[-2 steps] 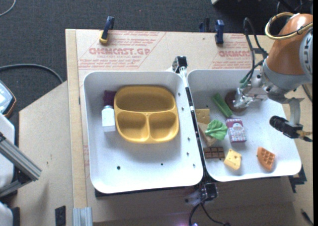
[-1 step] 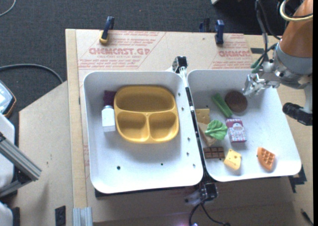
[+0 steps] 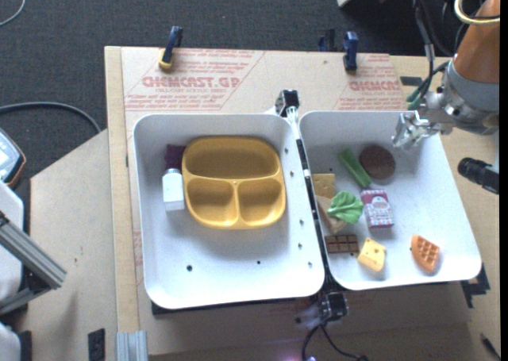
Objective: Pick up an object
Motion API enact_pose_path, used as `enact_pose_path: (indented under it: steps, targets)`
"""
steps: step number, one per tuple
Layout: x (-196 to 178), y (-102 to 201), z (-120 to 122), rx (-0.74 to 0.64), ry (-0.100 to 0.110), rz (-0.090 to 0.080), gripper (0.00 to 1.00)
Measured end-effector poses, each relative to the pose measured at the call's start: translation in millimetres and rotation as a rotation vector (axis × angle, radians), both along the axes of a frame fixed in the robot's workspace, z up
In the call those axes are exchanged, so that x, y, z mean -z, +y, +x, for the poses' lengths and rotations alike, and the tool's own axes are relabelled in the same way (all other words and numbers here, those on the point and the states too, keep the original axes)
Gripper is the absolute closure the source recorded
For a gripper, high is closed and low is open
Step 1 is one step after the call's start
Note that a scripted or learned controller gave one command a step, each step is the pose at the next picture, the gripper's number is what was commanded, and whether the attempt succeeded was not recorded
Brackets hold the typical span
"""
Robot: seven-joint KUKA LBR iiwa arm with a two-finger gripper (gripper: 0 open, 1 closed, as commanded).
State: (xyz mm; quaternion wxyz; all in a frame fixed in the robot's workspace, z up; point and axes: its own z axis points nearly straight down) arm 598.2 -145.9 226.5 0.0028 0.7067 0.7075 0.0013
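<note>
White right bin (image 3: 460, 216) holds small foods crowded near its left wall. The gripper (image 3: 406, 131) hangs at the far edge; whether it is open I cannot tell. Aiming at the brown disc (image 3: 378, 162), it could knock the green stick (image 3: 352, 167).

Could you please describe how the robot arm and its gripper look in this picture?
The arm has an orange band above a grey wrist, with a yellowish ring at the top. Black and green cables run alongside it. The gripper is small, metallic and silver-grey.
</note>
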Motion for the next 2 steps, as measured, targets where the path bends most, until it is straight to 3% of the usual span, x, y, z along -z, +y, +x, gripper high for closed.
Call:
enact_pose_path:
  steps: [2]
  targets:
    - [12,113,16,-0.005,0.007,0.004,1.00]
